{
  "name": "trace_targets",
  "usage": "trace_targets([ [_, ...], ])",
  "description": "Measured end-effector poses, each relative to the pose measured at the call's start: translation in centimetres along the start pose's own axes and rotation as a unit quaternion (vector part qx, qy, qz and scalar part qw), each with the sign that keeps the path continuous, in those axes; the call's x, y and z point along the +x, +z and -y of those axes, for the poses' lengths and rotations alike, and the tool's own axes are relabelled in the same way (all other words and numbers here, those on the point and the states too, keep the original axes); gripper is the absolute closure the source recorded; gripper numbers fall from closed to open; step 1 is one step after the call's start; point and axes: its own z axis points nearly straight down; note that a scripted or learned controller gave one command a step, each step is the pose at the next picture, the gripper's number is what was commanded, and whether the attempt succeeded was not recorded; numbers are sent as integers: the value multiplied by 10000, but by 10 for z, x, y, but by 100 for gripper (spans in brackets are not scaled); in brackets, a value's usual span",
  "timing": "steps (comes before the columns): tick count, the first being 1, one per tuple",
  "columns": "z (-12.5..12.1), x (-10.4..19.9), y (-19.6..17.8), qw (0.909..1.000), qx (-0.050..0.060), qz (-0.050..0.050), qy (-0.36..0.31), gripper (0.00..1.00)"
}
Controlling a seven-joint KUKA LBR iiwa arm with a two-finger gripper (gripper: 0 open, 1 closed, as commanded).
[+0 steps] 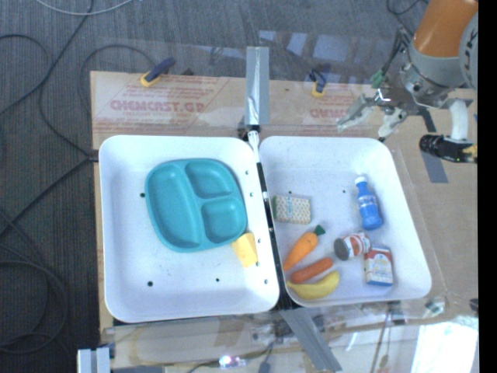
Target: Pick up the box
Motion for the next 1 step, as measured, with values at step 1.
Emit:
trace_targets([
  [1, 3, 27, 171, 9955, -9, 4, -950, 0],
])
